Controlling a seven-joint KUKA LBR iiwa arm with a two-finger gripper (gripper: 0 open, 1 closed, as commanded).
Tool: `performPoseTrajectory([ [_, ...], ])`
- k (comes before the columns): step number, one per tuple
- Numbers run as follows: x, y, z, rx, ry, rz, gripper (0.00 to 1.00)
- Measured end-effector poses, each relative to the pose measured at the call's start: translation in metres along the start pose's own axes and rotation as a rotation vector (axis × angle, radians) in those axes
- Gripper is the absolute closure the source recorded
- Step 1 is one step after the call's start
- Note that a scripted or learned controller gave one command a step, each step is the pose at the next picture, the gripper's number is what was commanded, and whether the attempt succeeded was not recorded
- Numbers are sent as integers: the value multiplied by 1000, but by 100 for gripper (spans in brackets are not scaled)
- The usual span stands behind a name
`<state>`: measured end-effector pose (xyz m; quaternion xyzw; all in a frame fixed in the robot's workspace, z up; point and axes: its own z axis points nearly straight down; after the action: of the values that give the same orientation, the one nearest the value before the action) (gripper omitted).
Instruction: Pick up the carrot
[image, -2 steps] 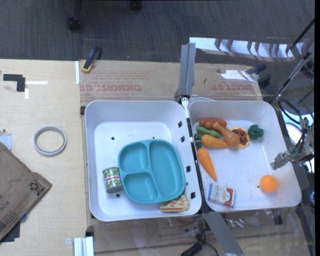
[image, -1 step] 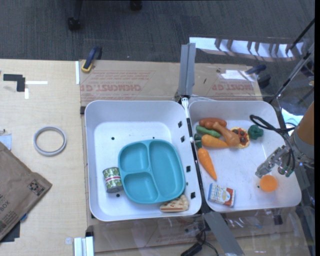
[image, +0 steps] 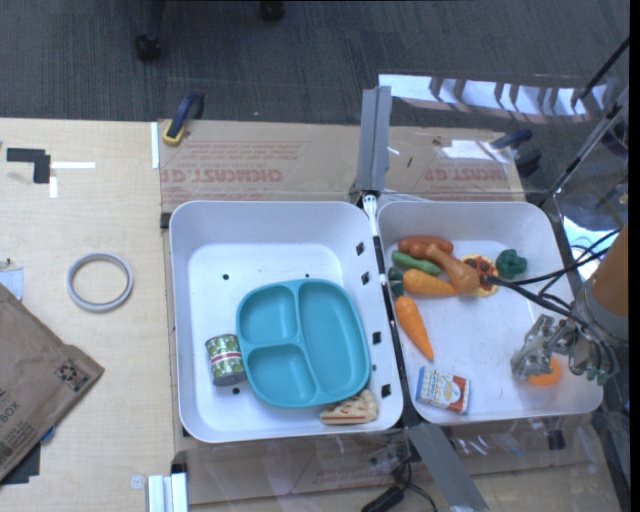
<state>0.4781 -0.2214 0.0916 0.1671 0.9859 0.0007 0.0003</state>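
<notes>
An orange carrot (image: 413, 325) lies in the right bin (image: 560, 250) near its left wall, pointing toward the front. A second, thicker orange carrot-like piece (image: 429, 284) lies just behind it, next to a green stalk (image: 410, 264). My gripper (image: 534, 358) is low in the bin's front right corner, well to the right of both carrots. A small orange object (image: 545, 377) lies directly under it. Whether the gripper touches that object is unclear.
The right bin also holds a sausage (image: 424, 245), a drumstick (image: 462, 272), broccoli (image: 511, 263) and a small carton (image: 442, 389). The left bin (image: 200, 250) holds a teal divided plate (image: 300, 342), a can (image: 226, 360) and a waffle piece (image: 350, 409). A tape ring (image: 100, 281) lies on the bench.
</notes>
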Motion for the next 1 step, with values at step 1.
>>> performPoseTrajectory([
  [1, -131, 46, -66, 0, -6, 100, 0],
])
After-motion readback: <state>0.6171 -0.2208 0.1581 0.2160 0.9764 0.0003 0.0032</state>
